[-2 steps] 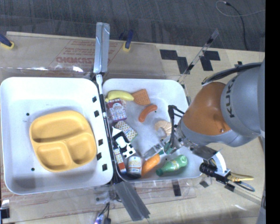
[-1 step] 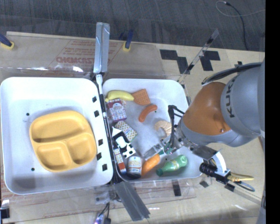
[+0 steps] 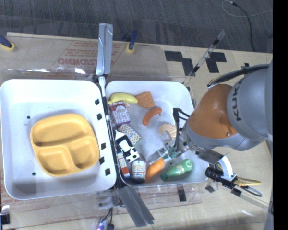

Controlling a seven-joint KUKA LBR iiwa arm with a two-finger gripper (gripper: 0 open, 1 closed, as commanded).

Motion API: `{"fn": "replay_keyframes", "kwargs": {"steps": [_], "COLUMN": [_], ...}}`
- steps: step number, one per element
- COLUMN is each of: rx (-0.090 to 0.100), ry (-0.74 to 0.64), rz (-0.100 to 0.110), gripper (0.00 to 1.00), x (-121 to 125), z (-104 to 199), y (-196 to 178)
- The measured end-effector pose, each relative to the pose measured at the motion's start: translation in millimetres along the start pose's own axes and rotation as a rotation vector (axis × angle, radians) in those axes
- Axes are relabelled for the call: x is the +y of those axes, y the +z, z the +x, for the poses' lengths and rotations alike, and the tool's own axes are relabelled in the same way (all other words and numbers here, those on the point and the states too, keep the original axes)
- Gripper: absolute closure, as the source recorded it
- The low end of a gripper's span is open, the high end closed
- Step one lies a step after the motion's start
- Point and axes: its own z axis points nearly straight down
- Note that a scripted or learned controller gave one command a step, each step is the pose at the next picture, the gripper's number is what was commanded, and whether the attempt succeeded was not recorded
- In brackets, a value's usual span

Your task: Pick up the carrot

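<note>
The carrot (image 3: 155,168) is a short orange piece lying at the front of the right bin (image 3: 192,97), between a small can (image 3: 138,169) and a green bottle (image 3: 178,170). My gripper (image 3: 169,151) hangs low in that bin just above and to the right of the carrot, close to it. Whether it touches the carrot is not visible. The grey arm with its orange band (image 3: 211,119) reaches in from the right and covers the bin's right side.
The right bin also holds a banana (image 3: 123,98), a waffle (image 3: 145,99), a sausage (image 3: 152,115), a pale bread piece (image 3: 167,129) and several small boxes (image 3: 120,113) along its left wall. A yellow compartment tray (image 3: 63,142) lies in the left bin (image 3: 14,99).
</note>
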Motion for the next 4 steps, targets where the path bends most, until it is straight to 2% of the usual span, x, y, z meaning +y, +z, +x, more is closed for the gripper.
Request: {"fn": "replay_keyframes", "kwargs": {"steps": [4], "rx": [0.0], "ry": [0.0], "rz": [0.0], "gripper": [0.0], "x": [0.0], "z": [0.0], "y": [0.0]}}
